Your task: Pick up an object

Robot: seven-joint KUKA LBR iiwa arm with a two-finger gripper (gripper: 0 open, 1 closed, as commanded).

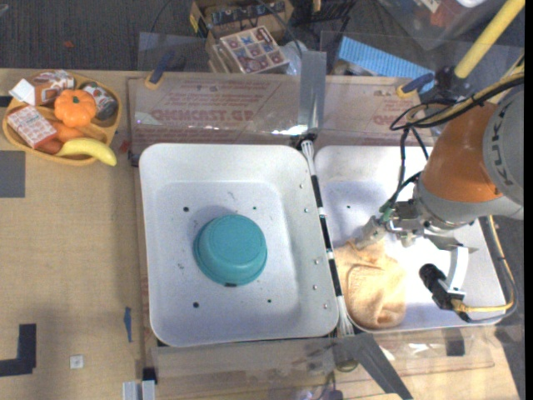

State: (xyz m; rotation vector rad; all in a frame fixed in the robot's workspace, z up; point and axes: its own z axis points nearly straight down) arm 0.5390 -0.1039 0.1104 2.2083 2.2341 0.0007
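Left bin (166, 182) holds one teal bowl (231, 249), upside down, centred. Right bin (358, 169) holds a tan cloth (375, 286) in its near-left corner. Gripper (376, 226) sits at the cloth's upper edge (finger state: cannot tell). A fruit basket (17, 127) stands on the worktop (67, 265), far left.

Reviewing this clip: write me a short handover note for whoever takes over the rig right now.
Gripper: low in the right bin, at the top edge of the tan cloth; the view does not settle whether it has hold of it.
Things: the tan cloth lies bunched in the right bin's near left corner; a teal bowl sits upside down in the middle of the left bin.
Done: nothing is visibly lifted yet.
Left: secure a grasp, probably on the cloth, and raise it out of the bin.
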